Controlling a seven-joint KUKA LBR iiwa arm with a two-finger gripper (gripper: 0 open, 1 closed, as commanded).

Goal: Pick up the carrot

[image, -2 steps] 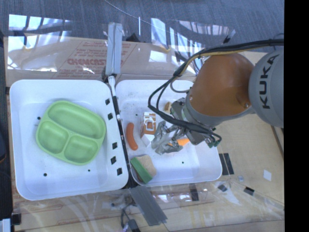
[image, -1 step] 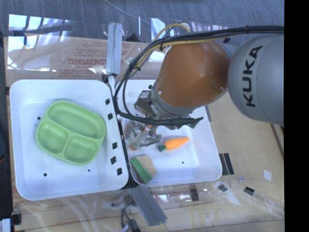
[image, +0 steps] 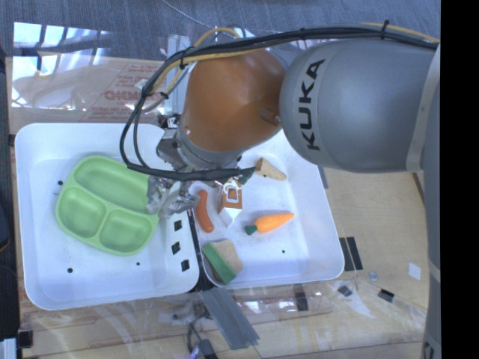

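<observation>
Carrot (image: pixel 271 221): lies in right bin (image: pixel 318 223), leafy end toward the sausage (image: pixel 203 210).
Gripper (image: pixel 169 197): over the bins' shared edge, beside green tray (image: pixel 101 205); grip state cannot be told.
Carrot and gripper: apart.

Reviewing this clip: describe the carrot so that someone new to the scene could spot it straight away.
Look in the right bin of the two white ones. The carrot lies near its middle, right of the red sausage and above the green-and-tan sponge. It alone is bright orange and tapered, with a small green stub at its left end.
</observation>
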